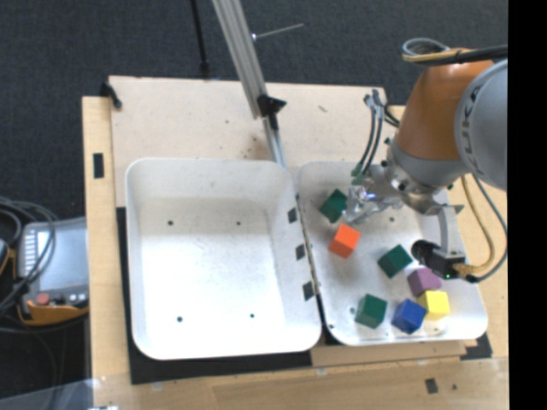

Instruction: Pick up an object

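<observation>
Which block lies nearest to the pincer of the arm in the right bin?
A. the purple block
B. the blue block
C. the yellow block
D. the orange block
D: the orange block lies just below the pincer in the upper part of the right bin, while the yellow block, blue block and purple block sit together near the bin's lower right corner, farther away.

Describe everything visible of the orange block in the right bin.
The orange block is a small cube of plain, matte orange, turned at an angle to the bin's walls. It lies on the floor of the right bin, in its upper left part, near the wall shared with the left bin. A green block sits just above it, apart. The gripper hangs up and to its right, not touching it.
</observation>
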Action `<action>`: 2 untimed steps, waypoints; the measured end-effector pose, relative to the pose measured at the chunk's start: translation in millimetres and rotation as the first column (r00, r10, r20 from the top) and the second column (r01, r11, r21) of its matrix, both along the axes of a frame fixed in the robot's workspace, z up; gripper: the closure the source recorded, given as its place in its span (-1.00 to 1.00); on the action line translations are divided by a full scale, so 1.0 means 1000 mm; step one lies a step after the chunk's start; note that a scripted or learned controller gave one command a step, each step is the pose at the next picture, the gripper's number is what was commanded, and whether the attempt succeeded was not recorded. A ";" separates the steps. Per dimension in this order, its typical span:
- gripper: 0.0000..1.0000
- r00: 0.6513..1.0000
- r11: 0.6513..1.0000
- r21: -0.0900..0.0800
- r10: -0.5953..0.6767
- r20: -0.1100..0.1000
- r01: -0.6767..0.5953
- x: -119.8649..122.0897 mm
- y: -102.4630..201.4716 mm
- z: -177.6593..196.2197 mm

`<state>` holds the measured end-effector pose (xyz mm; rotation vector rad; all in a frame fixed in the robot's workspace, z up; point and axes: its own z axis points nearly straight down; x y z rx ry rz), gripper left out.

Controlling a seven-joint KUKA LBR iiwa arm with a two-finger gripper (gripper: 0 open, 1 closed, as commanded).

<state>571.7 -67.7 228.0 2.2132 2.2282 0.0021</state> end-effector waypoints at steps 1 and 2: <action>1.00 1.000 1.000 0.002 0.001 0.001 -0.001 0.004 0.054 0.013; 1.00 1.000 1.000 0.001 0.002 0.001 -0.002 0.016 0.106 0.019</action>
